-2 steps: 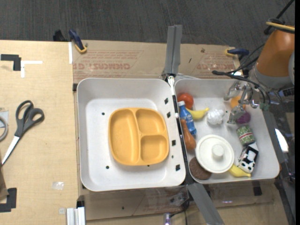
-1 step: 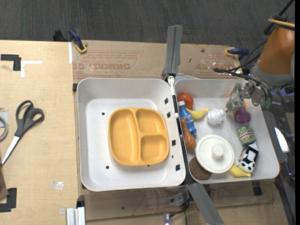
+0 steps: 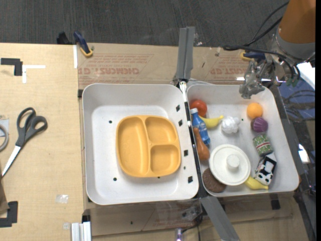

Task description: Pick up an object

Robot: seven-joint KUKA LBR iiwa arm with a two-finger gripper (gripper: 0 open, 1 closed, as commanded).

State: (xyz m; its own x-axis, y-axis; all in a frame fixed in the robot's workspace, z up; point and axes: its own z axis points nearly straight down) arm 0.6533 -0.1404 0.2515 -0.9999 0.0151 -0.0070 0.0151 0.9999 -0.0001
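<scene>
Hovering over right bin (image 3: 281, 109) far rim, gripper (image 3: 250, 88) carried nothing; finger spread unclear. Orange ball (image 3: 255, 109) lay just below, beside purple ball (image 3: 259, 125). Likely light, smooth, rolls; pinch across middle.

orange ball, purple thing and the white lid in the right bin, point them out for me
orange ball (image 3: 255, 109), camera view, middle of its top face
purple thing (image 3: 259, 125), camera view, centre of its ribbed top
white lid (image 3: 230, 164), camera view, flat rim beside the knob
</scene>
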